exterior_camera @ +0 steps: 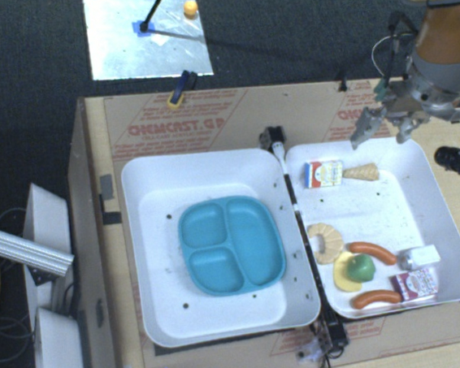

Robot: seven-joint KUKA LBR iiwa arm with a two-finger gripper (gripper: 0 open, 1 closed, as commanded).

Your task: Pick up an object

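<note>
- Nearest the camera, in the front right corner of the right bin, a red carton lies on its side, with a small white bottle just behind it.
- A sausage lies along the front wall, just left of the red carton.
- A green pepper sits on a yellow piece; a second sausage lies just behind and to the right of the pepper.
- A tan ring lies near the divider between the bins, behind the yellow piece.
- Toward the back of the right bin, a milk carton lies flat, and a cone lies beside it, pointing right.
- The left bin holds a blue plate with three compartments, resting flat near its middle.
- My gripper hangs above the back right corner of the right bin, clear of every item.
- My fingers point downward and are spread apart, with nothing between them.
- My wrist is near vertical; the orange band sits above it, and the arm enters from the right.
- The closest items to my gripper are the cone and the milk carton, both forward and to its left.
- Beyond the bench, a shiny sheet lies on the dark floor, with a small yellow ball on it.
</note>
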